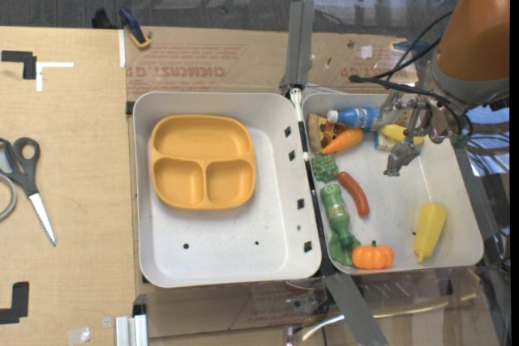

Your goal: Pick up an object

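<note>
Near edge, right bin (454, 255): orange toy pumpkin (372, 256) against the front wall, touching the base of a green bottle (336, 216) that lies along the bin's left wall. Yellow squeeze bottle (428, 229) to the right of the pumpkin, well apart from it, lying tilted near the front right corner.

Middle, right bin: red sausage (355, 194) lying on a diagonal just beside the green bottle. Green leafy piece, possibly broccoli (324, 167), just above the bottle's top by the left wall.

Far part, right bin: orange carrot (341, 141) lying aslant; behind it a blue-and-white bottle (357, 117) on its side. A small yellow item (392, 132) to the right of the bottle, partly hidden by the arm's wrist parts.

Gripper (396, 164): hangs over the far middle of the right bin, reached in from the right, below the orange band (478, 28). Nothing visible between the jaws; whether they stand apart or together cannot be told.

Left bin (243, 255): yellow divided plate (203, 160), three compartments, in the far half.

Surface (65, 174), left of the bins: scissors (28, 186) with grey handles. Far side: a blue-and-yellow clip (135, 28) on the cardboard.
</note>
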{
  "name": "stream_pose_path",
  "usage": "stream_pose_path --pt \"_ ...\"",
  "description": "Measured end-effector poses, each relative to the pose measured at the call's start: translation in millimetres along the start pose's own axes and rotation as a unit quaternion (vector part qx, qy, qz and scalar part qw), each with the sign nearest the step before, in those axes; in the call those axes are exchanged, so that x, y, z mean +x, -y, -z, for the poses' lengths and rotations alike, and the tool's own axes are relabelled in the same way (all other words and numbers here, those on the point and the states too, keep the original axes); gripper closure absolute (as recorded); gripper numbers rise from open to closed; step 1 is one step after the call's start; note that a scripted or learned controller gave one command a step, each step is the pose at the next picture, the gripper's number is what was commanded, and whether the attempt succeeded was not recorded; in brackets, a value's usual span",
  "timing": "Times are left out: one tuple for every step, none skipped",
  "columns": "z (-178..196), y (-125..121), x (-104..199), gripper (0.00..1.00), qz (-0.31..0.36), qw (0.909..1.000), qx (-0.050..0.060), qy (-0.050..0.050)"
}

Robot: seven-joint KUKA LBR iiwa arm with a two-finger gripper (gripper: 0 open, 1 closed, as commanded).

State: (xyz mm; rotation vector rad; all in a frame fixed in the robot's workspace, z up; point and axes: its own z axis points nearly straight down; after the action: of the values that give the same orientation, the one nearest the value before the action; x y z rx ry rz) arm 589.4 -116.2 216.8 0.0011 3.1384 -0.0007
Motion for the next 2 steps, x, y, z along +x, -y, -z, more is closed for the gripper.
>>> stream_pose_path --pt "-123.9 -23.5 4.7 0.00 0.039 0.9992 0.000 0.001" --pt "-124.7 -20.5 41.2 0.00 -0.079 0.9969 0.000 -0.001"
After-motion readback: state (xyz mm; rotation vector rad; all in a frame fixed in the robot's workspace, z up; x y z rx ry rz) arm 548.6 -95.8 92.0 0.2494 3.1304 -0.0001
